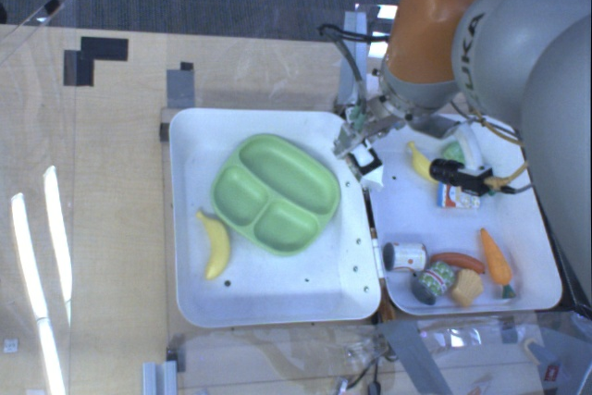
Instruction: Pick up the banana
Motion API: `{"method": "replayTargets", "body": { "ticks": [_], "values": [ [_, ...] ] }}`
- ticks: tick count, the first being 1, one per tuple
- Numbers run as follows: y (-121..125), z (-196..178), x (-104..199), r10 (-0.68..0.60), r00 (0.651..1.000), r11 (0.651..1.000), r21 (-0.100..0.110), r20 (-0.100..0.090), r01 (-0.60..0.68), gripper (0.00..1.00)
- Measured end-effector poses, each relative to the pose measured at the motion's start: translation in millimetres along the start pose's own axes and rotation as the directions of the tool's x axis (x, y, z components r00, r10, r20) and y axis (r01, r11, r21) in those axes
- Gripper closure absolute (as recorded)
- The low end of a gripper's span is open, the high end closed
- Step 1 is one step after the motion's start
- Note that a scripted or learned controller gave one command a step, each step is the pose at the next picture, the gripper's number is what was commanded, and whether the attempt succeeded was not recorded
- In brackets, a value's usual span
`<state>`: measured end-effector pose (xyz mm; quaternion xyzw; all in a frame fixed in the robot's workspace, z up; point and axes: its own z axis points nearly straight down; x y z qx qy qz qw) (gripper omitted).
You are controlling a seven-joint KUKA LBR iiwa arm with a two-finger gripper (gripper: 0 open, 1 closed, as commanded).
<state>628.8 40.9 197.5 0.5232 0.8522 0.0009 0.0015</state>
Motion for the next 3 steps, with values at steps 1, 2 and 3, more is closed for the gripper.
{"method": "replayTargets", "body": {
  "ticks": [1, 2, 3],
  "values": [
    [17.2, 12.5, -58.0, -0.419, 0.908, 0.908, -0.003, 0.003, 0.420, 1.00],
    [17.3, 12.2, -58.0, -0.419, 0.908, 0.908, -0.004, 0.003, 0.419, 0.00],
    [-53.2, 24.0, -122.7, -0.412, 0.911, 0.911, -0.002, 0.003, 0.412, 0.00]
  ]
}}
